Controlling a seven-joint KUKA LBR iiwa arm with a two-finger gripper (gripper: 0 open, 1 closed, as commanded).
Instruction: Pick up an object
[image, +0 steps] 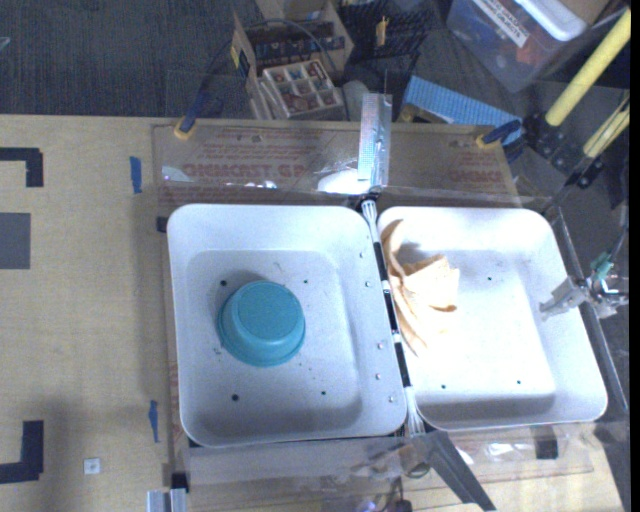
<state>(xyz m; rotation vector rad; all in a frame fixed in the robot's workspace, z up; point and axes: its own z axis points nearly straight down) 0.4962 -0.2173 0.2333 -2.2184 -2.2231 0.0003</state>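
Resting upside down in left bin (200, 250): round teal bowl (262, 322), smooth, base up. Crumpled against right bin (520, 250)'s left wall: pale orange cloth (425, 290). Gripper state: cannot tell.

The end effector (572, 296) hangs at the camera view's right edge.

An upturned blue plastic bowl (262, 322) sits in the left white bin (200, 240); a crumpled tan cloth (422, 290) lies in the right white bin (520, 350).
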